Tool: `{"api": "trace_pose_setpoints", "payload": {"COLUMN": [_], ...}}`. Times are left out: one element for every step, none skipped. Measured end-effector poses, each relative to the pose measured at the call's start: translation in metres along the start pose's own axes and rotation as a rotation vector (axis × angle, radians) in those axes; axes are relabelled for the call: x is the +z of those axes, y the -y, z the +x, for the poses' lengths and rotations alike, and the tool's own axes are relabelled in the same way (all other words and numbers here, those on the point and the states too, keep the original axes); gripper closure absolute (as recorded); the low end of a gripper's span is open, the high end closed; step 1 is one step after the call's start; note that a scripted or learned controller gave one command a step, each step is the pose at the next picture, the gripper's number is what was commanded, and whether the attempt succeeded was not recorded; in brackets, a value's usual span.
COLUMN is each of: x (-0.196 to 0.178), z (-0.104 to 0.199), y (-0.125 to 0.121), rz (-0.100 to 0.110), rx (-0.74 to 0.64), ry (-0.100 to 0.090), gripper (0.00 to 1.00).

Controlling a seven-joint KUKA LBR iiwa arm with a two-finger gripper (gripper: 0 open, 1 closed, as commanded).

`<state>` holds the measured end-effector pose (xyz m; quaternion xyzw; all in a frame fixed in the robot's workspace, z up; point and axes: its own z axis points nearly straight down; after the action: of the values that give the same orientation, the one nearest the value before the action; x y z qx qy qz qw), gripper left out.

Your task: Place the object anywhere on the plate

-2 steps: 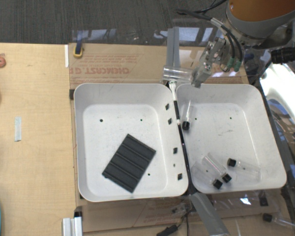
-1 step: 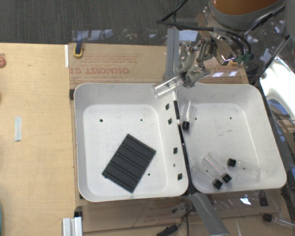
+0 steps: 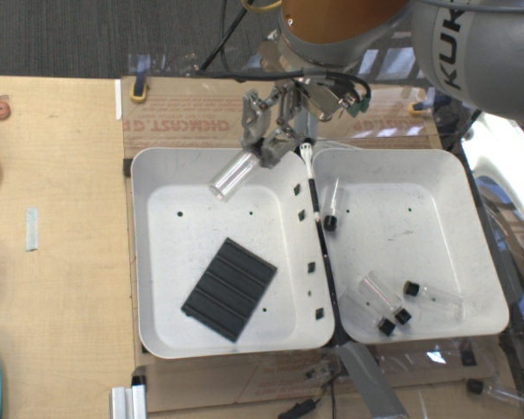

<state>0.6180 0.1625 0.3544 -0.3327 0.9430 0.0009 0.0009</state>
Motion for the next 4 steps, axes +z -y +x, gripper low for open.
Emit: {"api": "trace_pose_setpoints", "payload": {"x": [-0.088,-0.081,-0.02,0.011], "z": [-0.021,-0.052,-0.005,-0.063], "y": [0.041,-0.002,-0.067,-0.011], "rz": [0.001,-0.001,-0.002,-0.002], "rx": [-0.274,-0.646,-0.837,-1.26], "ry": [0.003,0.002,0.0,0.003], "gripper": [1.0,1.0,1.0,1.0]}}
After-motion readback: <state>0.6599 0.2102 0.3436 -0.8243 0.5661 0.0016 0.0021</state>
